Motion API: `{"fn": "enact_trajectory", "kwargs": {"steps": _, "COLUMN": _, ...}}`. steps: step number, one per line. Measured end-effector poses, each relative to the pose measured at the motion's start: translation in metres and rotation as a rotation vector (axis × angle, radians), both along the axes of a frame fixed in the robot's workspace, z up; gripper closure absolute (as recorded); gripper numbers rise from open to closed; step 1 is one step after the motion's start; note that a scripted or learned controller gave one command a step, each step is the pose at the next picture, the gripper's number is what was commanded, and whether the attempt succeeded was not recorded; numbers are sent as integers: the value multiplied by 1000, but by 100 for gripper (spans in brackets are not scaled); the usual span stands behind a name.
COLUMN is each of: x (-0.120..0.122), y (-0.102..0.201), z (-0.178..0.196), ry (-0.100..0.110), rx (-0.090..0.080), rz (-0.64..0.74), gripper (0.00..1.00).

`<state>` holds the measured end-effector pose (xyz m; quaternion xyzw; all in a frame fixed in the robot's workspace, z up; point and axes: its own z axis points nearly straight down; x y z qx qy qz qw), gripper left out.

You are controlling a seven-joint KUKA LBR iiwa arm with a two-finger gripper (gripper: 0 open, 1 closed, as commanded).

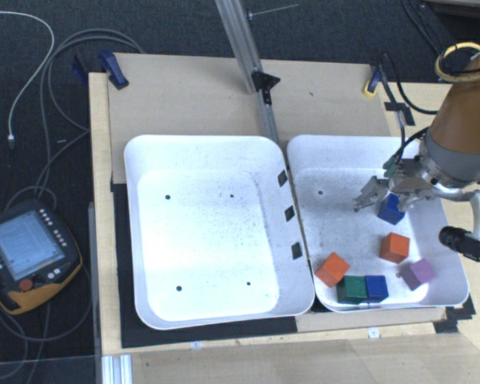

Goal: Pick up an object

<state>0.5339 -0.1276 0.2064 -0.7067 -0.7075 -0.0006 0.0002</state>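
- Right shallow white plastic bin (336,160) — holds all the blocks; nothing lifted out yet.
- Grey two-finger gripper (390,198) low in that bin, fingers spread — not grasping.
- Small blue cube (391,210) just beneath them, likely target; closing and lifting remain.

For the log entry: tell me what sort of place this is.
Probably a robotics lab's grasping test bench: two white bins on a clamped board, small coloured blocks as pick targets, and a teach pendant cabled on the floor.

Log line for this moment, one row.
gripper over blue cube, right bin | hold unconfirmed | five other blocks at bin's near edge
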Motion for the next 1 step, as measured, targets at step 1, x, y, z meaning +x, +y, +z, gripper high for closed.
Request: {"fn": "enact_trajectory", "kwargs": {"steps": 1, "x": 38, "y": 1, "z": 25, "ry": -5, "rx": -2, "rz": 2, "gripper": 0}}
